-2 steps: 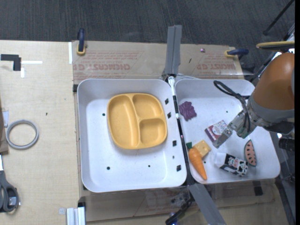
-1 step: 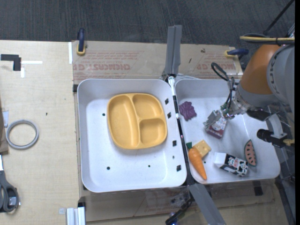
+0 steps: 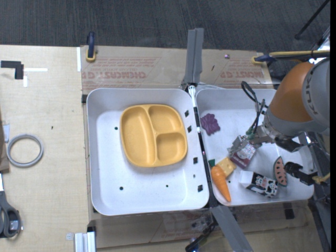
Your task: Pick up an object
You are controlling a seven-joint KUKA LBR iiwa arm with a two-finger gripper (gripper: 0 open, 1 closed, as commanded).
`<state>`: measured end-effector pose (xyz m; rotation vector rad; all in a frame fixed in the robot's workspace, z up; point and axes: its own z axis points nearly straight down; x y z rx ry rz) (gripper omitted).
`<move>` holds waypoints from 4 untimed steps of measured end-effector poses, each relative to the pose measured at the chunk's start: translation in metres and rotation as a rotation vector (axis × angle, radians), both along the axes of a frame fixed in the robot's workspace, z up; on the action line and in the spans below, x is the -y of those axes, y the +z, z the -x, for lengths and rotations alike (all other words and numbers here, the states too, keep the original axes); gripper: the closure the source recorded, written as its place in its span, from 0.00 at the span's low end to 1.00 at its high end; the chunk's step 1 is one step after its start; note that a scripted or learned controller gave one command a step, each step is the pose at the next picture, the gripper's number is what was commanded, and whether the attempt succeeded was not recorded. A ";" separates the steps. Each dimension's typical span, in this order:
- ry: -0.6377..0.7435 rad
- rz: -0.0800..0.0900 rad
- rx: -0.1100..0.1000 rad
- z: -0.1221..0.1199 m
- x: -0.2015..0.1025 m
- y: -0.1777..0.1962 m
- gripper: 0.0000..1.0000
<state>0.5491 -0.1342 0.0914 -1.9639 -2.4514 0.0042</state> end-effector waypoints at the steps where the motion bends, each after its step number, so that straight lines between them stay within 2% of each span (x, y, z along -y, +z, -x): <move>1: 0.003 0.002 0.001 -0.001 0.000 0.009 1.00; 2: -0.118 0.000 0.002 -0.027 -0.057 0.100 1.00; 3: -0.119 0.001 0.001 -0.027 -0.057 0.100 0.00; 4: -0.099 0.001 0.001 -0.067 -0.037 0.092 0.00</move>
